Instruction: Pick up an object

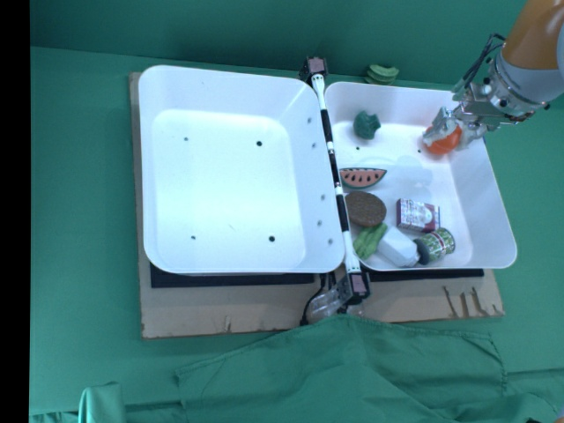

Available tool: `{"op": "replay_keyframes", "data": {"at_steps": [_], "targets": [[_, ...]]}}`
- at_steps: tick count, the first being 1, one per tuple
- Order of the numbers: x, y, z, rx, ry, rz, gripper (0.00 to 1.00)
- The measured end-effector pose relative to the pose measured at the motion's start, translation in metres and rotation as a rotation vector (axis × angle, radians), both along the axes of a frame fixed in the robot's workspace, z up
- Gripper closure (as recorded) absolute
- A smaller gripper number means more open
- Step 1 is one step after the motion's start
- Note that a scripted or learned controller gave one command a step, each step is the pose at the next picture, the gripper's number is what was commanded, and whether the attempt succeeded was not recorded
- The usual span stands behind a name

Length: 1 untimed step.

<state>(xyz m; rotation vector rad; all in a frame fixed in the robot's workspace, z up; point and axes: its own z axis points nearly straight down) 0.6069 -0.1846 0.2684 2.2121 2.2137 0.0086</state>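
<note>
Green cloth [352, 373] lies rumpled along the near edge of the table [79, 192], overlapping a sheet of brown cardboard [203, 311] on which two white bins sit side by side. On the left, the larger bin [150, 95] shows bare white floor dotted with a few small dark holes. Beside it, the right bin [493, 227] carries a cluster of toy food: a green can [438, 242] lying tipped at the near end, touching a white block [397, 248], with green pods [368, 240] just beside, a brown round patty [365, 209], a small red packet [417, 213], a watermelon slice [362, 177] and a dark green broccoli piece [367, 124] further back. Over that bin's far right corner hangs the gripper [451, 127], its fingers pinching an orange-and-white object [441, 139] lifted just above the rim. A small green thing [383, 73] rests on the table beyond the bin.
</note>
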Motion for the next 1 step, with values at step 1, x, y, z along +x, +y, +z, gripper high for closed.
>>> {"op": "replay_keyframes", "data": {"at_steps": [1], "targets": [[0.0004,0.0014,0.067,0.0,0.001,0.008,1.0]]}}
